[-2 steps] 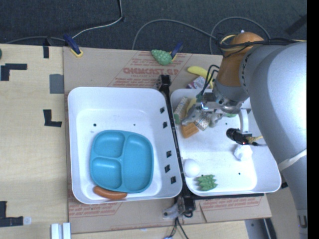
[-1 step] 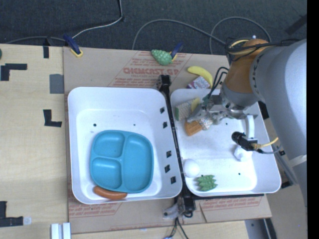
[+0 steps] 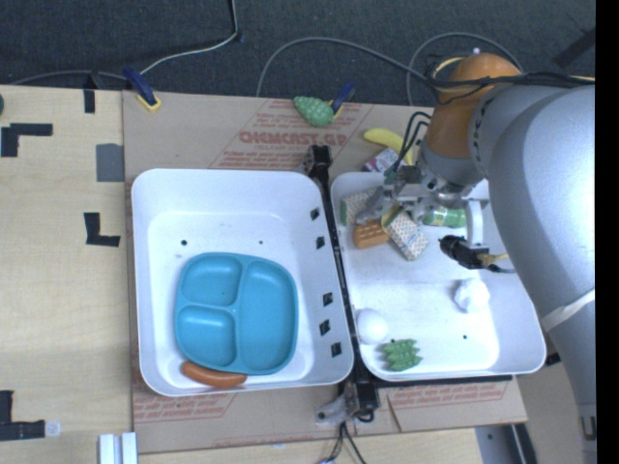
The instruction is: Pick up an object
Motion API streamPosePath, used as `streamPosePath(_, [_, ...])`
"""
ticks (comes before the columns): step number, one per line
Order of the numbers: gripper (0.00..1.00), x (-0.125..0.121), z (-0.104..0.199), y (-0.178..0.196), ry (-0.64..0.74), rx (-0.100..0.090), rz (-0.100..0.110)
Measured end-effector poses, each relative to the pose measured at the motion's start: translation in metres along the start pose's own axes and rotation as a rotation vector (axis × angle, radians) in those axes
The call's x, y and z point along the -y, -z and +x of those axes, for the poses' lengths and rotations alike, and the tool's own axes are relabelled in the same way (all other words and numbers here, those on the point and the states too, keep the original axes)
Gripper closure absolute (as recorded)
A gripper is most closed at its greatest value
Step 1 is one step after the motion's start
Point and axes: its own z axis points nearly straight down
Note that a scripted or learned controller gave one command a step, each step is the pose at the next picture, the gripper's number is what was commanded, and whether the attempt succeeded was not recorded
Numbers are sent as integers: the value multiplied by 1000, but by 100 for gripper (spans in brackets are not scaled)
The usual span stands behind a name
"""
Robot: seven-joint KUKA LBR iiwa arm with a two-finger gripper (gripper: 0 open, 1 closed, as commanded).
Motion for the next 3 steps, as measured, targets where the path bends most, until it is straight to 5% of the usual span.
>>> streamPosePath(2, [0,35,2,-1,3,2,-20])
streamPosePath(3, [100,35,2,8,4,3,-19])
